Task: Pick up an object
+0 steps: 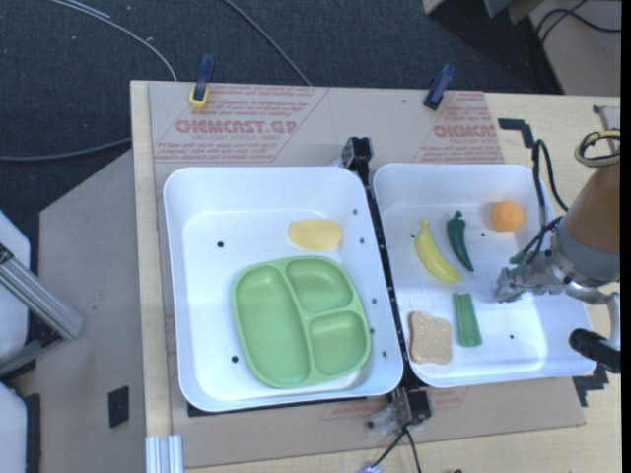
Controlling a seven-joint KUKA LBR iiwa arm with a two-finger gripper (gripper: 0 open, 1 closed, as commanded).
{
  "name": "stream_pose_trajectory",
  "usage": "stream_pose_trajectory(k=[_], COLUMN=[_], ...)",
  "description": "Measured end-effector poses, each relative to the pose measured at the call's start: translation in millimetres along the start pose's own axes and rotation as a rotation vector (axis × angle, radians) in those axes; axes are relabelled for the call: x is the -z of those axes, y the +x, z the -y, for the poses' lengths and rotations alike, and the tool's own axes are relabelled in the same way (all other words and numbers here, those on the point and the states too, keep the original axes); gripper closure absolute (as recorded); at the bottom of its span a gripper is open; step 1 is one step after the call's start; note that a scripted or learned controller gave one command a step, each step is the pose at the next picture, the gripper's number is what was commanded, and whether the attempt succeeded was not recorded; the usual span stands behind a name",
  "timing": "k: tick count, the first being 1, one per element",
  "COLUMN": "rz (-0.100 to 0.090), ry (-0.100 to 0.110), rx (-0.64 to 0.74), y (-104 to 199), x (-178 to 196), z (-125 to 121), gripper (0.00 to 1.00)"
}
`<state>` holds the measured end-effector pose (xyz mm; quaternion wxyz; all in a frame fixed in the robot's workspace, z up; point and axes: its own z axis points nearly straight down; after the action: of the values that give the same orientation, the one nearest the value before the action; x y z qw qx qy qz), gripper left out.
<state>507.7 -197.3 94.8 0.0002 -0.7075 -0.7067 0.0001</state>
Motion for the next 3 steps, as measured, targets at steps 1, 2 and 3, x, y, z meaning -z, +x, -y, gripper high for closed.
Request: stream_pose_trajectory(k=[1, 2, 3], rz=[0.002, 0.004, 0.005], ry=[-0.002, -0.008, -0.009], rx=[0.001, 0.001, 0.003], y=[-1, -7, -8], x=[40, 102, 164], z=[2, 2, 7], gripper=[1.00, 1.00, 1.00])
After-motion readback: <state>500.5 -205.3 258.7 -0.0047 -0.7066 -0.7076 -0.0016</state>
